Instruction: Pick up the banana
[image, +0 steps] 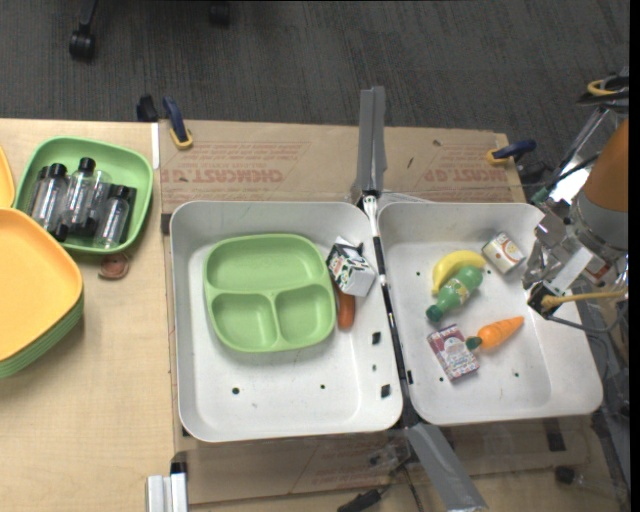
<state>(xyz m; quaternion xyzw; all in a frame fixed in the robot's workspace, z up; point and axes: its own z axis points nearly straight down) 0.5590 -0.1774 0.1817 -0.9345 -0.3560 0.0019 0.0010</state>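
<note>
Near edge of right bin (570, 400): red carton (452, 352) and carrot (497, 331), loose, prob. dumped as clutter. Beyond them a green bottle (455, 295) touches the banana (456, 267), which curves round its top end, so a grasp looks crowded. Gripper (556, 285) sits at the bin's right rim, well apart from banana, nothing held; finger state can't be told.

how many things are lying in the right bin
5: banana near the middle, green bottle touching it below, small box to its right, carrot lower right, red carton lower centre.
</note>
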